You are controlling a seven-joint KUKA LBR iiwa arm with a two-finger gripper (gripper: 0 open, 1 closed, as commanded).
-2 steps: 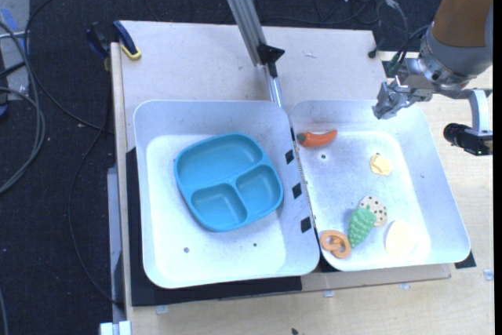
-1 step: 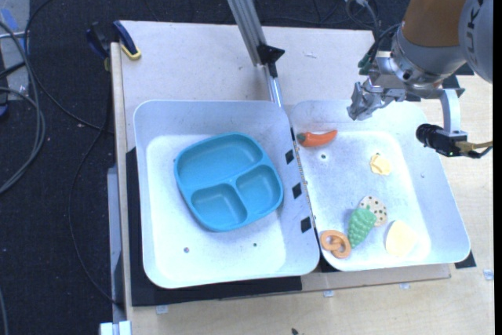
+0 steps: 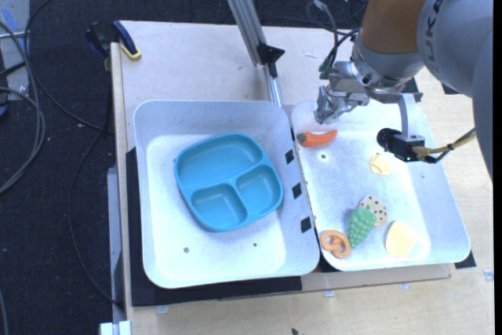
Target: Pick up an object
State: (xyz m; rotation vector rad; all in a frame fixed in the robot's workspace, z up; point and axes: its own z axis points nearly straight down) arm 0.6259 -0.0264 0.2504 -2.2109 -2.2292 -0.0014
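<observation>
gripper [image 3: 328, 111] hangs just above the orange carrot [image 3: 318, 138] in the right bin [image 3: 439, 192]; its grip state cannot be told

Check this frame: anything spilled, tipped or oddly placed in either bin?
Nothing looks spilled or damaged. The blue plate sits askew in the left bin. The carrot lies by the right bin's near-left edge, under the tool.

- I can read dark letters "KU" on the grey arm [image 3: 463, 20] at the far right, running down its casing; the rest of the word is cut off.
- I find no legible text, number or label on the left bin [image 3: 157, 169], the right bin [image 3: 439, 200] or the blue divided plate [image 3: 227, 180].
</observation>
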